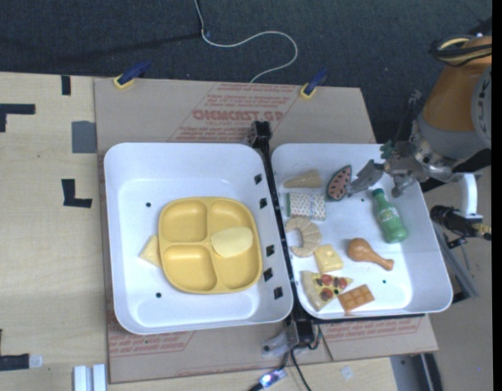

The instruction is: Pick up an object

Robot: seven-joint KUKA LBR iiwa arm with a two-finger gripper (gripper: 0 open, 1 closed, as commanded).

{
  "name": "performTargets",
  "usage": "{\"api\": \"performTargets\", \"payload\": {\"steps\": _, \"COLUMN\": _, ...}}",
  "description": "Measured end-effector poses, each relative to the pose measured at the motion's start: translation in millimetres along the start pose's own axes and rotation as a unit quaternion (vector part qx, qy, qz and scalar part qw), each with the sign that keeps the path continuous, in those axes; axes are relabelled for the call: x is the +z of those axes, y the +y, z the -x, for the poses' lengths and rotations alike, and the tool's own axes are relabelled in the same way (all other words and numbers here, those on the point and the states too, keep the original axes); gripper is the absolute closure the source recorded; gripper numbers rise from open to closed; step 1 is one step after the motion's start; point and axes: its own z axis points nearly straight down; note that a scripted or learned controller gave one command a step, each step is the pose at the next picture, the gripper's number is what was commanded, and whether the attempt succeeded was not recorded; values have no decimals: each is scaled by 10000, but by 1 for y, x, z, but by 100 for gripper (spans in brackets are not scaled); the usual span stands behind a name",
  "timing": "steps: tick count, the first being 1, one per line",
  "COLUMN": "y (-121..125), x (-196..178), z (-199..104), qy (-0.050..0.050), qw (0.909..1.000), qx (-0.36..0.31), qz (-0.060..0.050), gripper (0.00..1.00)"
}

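Nearest the camera, in the right bin [430,300], a pizza slice [323,287] and a brown waffle piece [356,297] were seen lying just beside each other at the front wall. Behind them, a yellow cheese wedge [328,258] and a chicken drumstick [368,252] were placed, with a ring-shaped pastry [303,235] to the left and a green-and-white block [306,208] behind that. A green bottle [389,216] was laid on its side toward the right wall, its cap pointing to the far side. Farther back, a pale wedge [304,180] and a watermelon slice [339,182] were set near the far wall. The gripper [384,180] was held low over the far right part of this bin, its fingers spread apart with nothing between them; the bottle's cap lay just beneath and between the fingertips, the body reaching out toward the camera, and the watermelon slice lay just to the left of the left finger. In the left bin [125,218], a yellow divided plate [190,251] was seen, with a pale yellow piece [232,241] resting in its right compartment and a yellow wedge [148,252] touching its left edge.
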Motion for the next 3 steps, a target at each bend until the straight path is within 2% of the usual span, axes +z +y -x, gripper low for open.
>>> {"api": "performTargets", "payload": {"steps": 1, "y": 3, "x": -9, "z": 0, "qy": -15, "qw": 10000, "qx": -17, "qz": 72, "gripper": 0}}
{"api": "performTargets", "payload": {"steps": 2, "y": 8, "x": 37, "z": 1, "qy": -17, "qw": 10000, "qx": -21, "qz": 51, "gripper": 0}}
{"api": "performTargets", "payload": {"steps": 3, "y": 5, "x": 99, "z": 5, "qy": 0, "qw": 10000, "qx": -20, "qz": 49, "gripper": 0}}
